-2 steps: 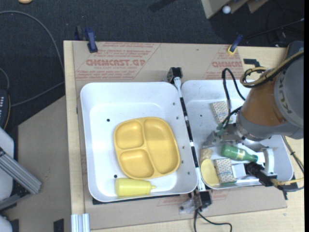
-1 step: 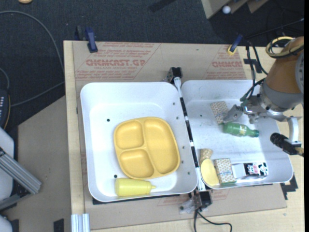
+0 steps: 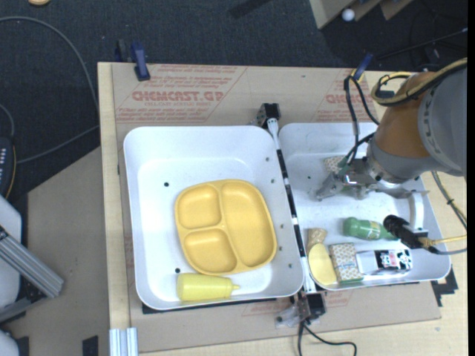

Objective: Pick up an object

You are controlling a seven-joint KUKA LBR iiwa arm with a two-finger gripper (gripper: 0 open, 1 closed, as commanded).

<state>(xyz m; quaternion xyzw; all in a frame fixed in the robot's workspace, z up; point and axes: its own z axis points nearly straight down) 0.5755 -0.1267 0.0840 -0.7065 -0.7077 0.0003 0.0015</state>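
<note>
White right bin (image 3: 308, 145) holds a glossy green rounded object (image 3: 361, 228), near spread, empty fingers (image 3: 324, 190).

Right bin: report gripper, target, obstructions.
Gripper low in right bin, rear, nothing visibly held. Green object lies apart, toward the front. Yellow plate in left bin, no obstruction.

Gripper (image 3: 332, 184) hangs low in the right bin (image 3: 312, 143) — green object (image 3: 361, 229) near it, toward the camera; yellow plate (image 3: 225, 225) well to its left.

The yellow plate (image 3: 225, 225) looks smooth glossy plastic, the left bin (image 3: 148, 169) white plastic, the bench (image 3: 185, 95) matt paper.
</note>
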